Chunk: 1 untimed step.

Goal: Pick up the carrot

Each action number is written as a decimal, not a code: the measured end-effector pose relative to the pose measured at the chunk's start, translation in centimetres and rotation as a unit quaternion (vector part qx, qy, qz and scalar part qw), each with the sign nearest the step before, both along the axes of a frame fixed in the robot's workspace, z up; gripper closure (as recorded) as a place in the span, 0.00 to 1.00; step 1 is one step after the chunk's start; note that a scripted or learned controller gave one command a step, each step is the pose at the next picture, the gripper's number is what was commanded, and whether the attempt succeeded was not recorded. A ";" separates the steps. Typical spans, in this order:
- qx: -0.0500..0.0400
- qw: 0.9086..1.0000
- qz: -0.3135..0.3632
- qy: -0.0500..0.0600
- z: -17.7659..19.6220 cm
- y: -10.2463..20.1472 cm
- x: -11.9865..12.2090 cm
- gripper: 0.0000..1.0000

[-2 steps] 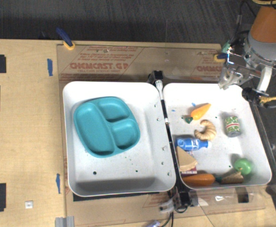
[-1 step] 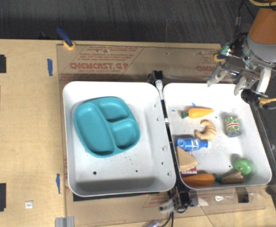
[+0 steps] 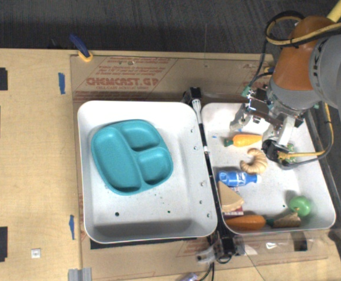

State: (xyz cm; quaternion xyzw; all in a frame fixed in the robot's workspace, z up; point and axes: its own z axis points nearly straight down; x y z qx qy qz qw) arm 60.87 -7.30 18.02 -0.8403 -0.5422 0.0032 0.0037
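Just above the croissant (image 3: pixel 255 160) in the right bin (image 3: pixel 319 174), the carrot (image 3: pixel 246 140) lies between the gripper's (image 3: pixel 261 127) spread fingers, not clamped

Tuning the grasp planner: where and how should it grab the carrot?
Take the carrot across its thick orange middle, from above. It lies flat in the right bin, long axis running left-right, so the fingers should close across its width. The croissant sits just below it, so stay toward the left end. The gripper hovers nearby.
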 end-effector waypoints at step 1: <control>-0.002 0.999 -0.043 -0.009 -7.8 -1.8 0.6 0.00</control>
